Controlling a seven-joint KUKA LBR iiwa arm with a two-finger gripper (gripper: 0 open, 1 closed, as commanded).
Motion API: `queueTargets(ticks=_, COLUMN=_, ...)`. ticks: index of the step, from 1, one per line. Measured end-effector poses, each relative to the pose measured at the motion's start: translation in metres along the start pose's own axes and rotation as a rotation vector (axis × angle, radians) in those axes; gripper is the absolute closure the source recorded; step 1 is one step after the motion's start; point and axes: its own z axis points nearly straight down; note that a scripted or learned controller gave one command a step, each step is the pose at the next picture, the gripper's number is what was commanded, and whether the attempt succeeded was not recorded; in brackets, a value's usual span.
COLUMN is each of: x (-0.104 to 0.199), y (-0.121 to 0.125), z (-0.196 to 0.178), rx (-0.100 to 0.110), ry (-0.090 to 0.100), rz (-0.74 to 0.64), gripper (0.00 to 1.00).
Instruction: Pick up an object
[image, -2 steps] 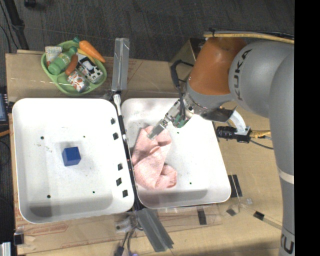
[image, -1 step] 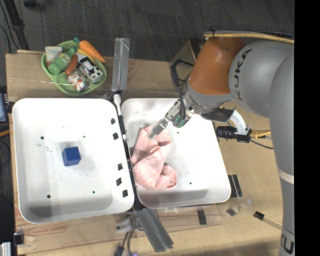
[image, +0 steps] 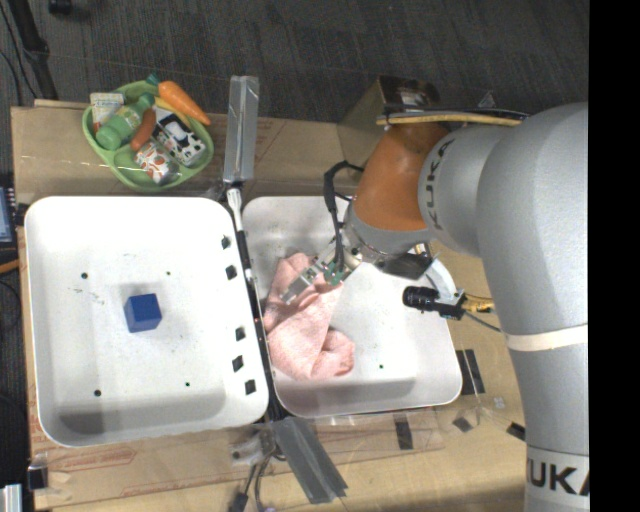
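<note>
claw (image: 318, 275) sat low on cloth (image: 305, 330) top | jaw state: cannot tell | cloth unlifted | grasp, lift left

Cube (image: 143, 311) in left bin (image: 60, 235)

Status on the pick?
Hand down at pink cloth, right bin. No grip visible. Blue cube alone, left bin. Nothing blocking.

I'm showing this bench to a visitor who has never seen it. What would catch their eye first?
Probably the big grey arm with its orange band, reaching in from the right, its claw down on a crumpled pink cloth in the right bin. Next, the lone blue cube in the left bin, and the green bowl of toy food behind it.
</note>
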Motion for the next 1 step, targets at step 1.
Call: queueTargets(ticks=1, x=0.0, y=0.0005, z=-0.0102, rx=0.0, ry=0.0, rz=-0.004, gripper=1.0)
